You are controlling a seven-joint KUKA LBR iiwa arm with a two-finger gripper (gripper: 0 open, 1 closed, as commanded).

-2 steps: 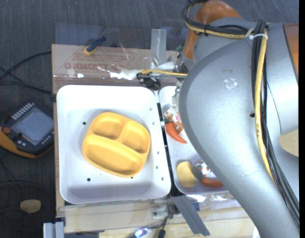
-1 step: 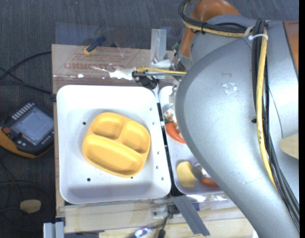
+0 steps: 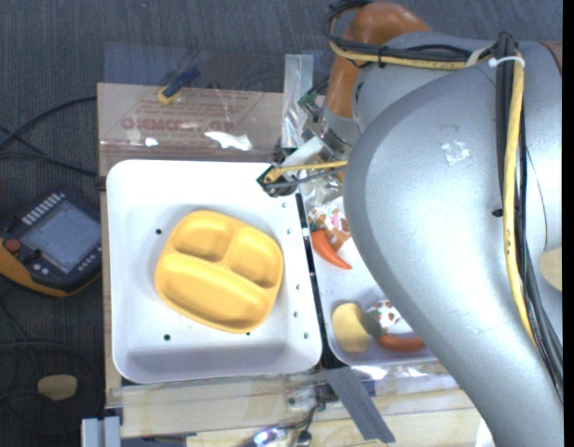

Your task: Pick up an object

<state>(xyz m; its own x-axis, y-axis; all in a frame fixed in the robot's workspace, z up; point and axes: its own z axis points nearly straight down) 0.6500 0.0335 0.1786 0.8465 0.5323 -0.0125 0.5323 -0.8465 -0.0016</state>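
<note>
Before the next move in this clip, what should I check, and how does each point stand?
1. Yellow plate lies flat in the left bin, nothing on it: ok.
2. Right bin open to view: not ok, the arm covers most of it.
3. Carrot free to grasp: cannot tell, it lies close to the wall next to the left bin.
4. Yellow ball free to grasp: cannot tell, a sausage lies right beside it, partly under the arm.

Counter (image 3: 222, 400): pale wood, its front edge showing below the bins.
Left bin (image 3: 129, 250): white, shallow, resting on the counter.
Right bin (image 3: 338, 291): white, touching the left bin's side, largely hidden by the arm.
Cardboard sheet (image 3: 184, 119): flat behind the left bin, under clear plastic.
</note>
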